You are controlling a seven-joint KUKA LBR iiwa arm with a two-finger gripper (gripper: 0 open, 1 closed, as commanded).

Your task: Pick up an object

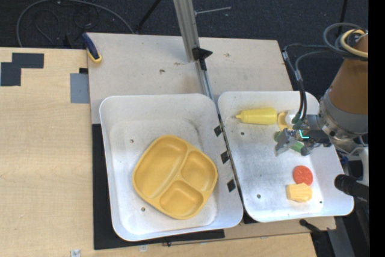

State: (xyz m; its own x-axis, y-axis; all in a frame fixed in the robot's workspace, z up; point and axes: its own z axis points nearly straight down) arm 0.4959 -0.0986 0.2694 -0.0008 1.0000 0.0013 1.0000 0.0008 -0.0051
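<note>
In the right bin (258,189) lie a yellow squeeze bottle (257,117) on its side near the back, a small red round piece (302,175) and a yellow block (299,192) toward the front right. My gripper (289,142) hangs low over the bin's right half, just right of the bottle's cap end and behind the red piece. Its dark fingers point down and left with a small gap, and nothing shows between them. The grey and orange arm (352,93) comes in from the right.
The left bin (114,129) holds a yellow divided plate (174,176). A metal post (185,15) stands behind the bins. A yellow-handled tool (91,48) lies on the board at the back left. Cables cover the dark floor behind.
</note>
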